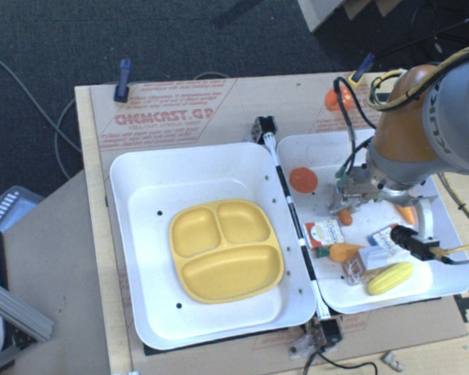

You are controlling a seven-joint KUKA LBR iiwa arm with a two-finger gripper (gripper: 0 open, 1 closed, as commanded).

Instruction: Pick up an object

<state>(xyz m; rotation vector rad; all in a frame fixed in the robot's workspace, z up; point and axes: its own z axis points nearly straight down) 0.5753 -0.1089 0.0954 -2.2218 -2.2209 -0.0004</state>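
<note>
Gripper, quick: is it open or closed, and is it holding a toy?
Gripper: low in the right bin, above a small orange piece; open, closed or holding cannot be told.

Bright, even light from above, and the 2 white bins [141, 230] are glaring close to washout. Shadows sit soft and short under the yellow tray [226, 250]. Focus is slightly soft throughout; small items in the right-hand bin blur together. Dark floor [29, 45] shows grain.

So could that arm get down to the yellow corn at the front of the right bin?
Probably yes. The corn lies uncovered near the right bin's front edge, with only a small packet beside it, and the arm already hangs over that bin.
</note>
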